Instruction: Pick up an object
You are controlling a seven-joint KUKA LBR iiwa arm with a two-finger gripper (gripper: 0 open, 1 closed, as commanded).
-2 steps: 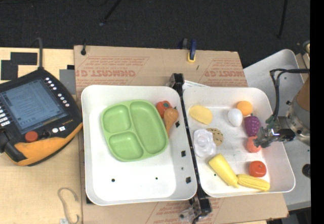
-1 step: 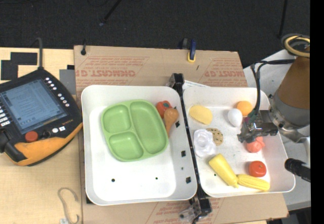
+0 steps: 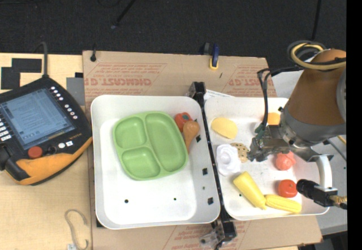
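Several small toy foods: lie scattered in the right bin (image 3: pixel 257 214), a shallow white tray with rounded corners and a smooth, glossy floor.
Nearest the claw: a flat, pale cookie (image 3: pixel 241 151) flecked with dark chips, just left of the gripper (image 3: pixel 255 149), beside a white ring-shaped piece (image 3: pixel 227 157) of smooth plastic.
Yellow pieces: a rounded, lemon-like lump (image 3: pixel 224 127) toward the bin's far left; a tapered yellow wedge (image 3: pixel 249 189) lying at a slant near the front; a long banana-like piece (image 3: pixel 283 203) along the front wall.
Red pieces: a pinkish-red round fruit (image 3: pixel 284 160) right of the gripper, and a glossy red tomato shape (image 3: pixel 287 188) nearer the front.
Orange block: a small orange piece (image 3: pixel 274 118) near the far wall, partly behind the arm.
Gripper: dark metal, low over the bin floor between the cookie and the pink fruit; whether its claw is open or closed cannot be told, and nothing is seen held in it.
Arm: a bulky grey body with a broad orange-brown band, reaching in from the right.
Left bin: a matte green plate (image 3: pixel 150 145) with three compartments; an orange carrot-like toy (image 3: pixel 190 129) and a red piece (image 3: pixel 181 120) sit touching at its right rim.
Bench: brown cardboard with red printing under both bins; a control pendant (image 3: pixel 39 127) with a lit screen lies at the left.
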